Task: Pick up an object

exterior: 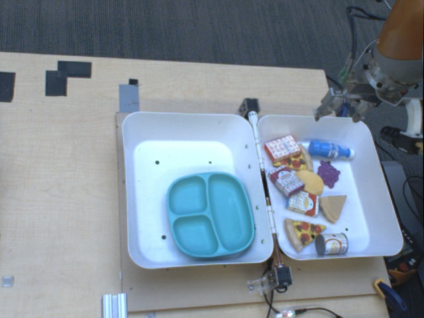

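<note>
Camera view: gripper point(340, 107), aperture unclear, hovers over right bin point(387, 197) rim beside blue bottle point(329, 150).

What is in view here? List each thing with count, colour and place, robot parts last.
bins: 2, white, side by side on the bench
plate: 1, teal, three compartments, left bin
bottle: 1, blue, lying at the back of the right bin
box: 1, red and white, right bin, back left
packet: 1, dark red, right bin, by the divider
grapes: 1, purple, below the bottle
yellow piece: 1, yellow, right bin middle
carton: 1, red and white, right bin middle
wedge: 1, tan, right of the carton
pizza slice: 1, right bin front
can: 1, lying at the right bin's front
gripper: 1, grey, above the right bin's back rim
</note>
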{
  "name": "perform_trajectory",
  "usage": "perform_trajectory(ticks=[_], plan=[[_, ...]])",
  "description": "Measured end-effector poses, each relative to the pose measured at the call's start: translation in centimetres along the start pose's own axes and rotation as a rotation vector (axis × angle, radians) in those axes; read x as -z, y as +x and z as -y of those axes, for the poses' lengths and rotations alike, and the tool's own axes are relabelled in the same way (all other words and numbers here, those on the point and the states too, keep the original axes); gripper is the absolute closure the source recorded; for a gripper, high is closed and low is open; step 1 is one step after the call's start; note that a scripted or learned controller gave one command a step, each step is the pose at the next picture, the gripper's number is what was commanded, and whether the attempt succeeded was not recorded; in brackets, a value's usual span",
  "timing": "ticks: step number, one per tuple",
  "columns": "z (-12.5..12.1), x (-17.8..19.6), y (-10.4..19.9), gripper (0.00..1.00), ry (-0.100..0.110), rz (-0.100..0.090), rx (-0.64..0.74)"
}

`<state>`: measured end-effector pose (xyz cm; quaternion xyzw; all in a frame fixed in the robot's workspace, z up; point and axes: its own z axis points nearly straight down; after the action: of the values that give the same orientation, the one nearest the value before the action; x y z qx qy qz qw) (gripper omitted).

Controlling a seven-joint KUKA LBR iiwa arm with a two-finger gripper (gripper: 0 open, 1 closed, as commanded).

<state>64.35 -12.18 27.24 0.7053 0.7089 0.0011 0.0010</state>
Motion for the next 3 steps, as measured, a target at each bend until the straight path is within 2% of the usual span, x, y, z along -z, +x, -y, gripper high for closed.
perform_trajectory(ticks=[1,2,3], plan=[[3.0,-17.0,3.2,0.0,0.001,0.0,-0.003],[2.9,-15.8,3.2,1.0,-0.004,0.001,-0.002],[2.9,-15.9,3.2,0.0,-0.004,0.001,-0.002]])
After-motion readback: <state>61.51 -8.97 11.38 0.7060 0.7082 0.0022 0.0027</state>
